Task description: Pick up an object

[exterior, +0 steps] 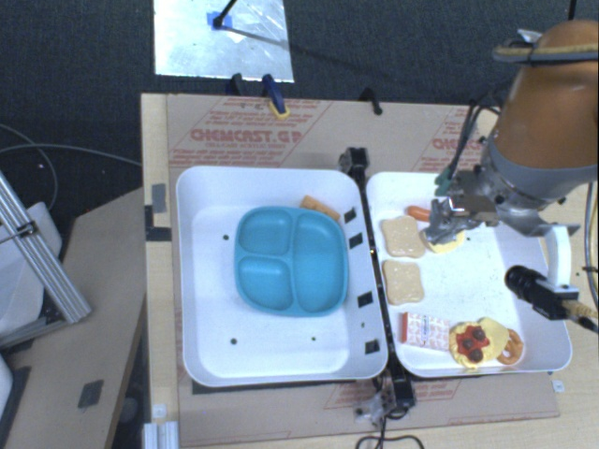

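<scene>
My gripper point(447, 224) hangs low over the upper part of the right bin point(533, 293), right over a small yellow item point(451, 244) that pokes out beneath it. Whether it touches that item I cannot tell. Just left of it lie a slice of toast point(403, 238) and a small orange-red piece point(418, 212). A second slice of toast point(403, 282) lies below the first. Near the bin's front edge sit a red-and-white packet point(427, 329) and a yellow pastry with red topping point(483, 342).
The left bin point(211, 330) holds a blue divided plate point(290, 259) with an orange cracker-like piece point(320, 207) tucked behind it. A black divider point(371, 269) runs between the bins. A black cylindrical part point(535, 291) of the arm overhangs the right bin's right side.
</scene>
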`<state>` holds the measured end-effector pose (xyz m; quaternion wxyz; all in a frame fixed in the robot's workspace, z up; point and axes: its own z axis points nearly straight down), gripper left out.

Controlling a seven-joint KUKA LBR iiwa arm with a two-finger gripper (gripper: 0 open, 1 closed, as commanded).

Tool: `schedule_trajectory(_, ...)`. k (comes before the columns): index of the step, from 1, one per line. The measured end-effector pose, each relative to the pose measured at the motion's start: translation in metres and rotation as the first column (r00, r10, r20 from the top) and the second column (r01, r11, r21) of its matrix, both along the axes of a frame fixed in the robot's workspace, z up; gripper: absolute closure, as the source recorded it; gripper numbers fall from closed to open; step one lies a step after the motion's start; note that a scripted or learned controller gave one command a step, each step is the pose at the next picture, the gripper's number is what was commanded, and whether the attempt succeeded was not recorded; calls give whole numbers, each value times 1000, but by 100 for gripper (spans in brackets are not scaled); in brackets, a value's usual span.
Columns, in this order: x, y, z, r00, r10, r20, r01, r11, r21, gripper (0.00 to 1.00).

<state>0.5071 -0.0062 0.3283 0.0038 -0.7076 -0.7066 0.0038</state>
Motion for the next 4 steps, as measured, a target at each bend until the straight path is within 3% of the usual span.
schedule_trajectory(1, -20, 42, 34, 1000, 10, 16, -10, 1000, 2, 100)
schedule_trajectory(2, -20, 40, -2, 1000, 3, 11, -3, 1000, 0, 100)
schedule_trajectory(4, -17, 51, 7, 1000, 8, 15, -8, 1000, 1, 100)
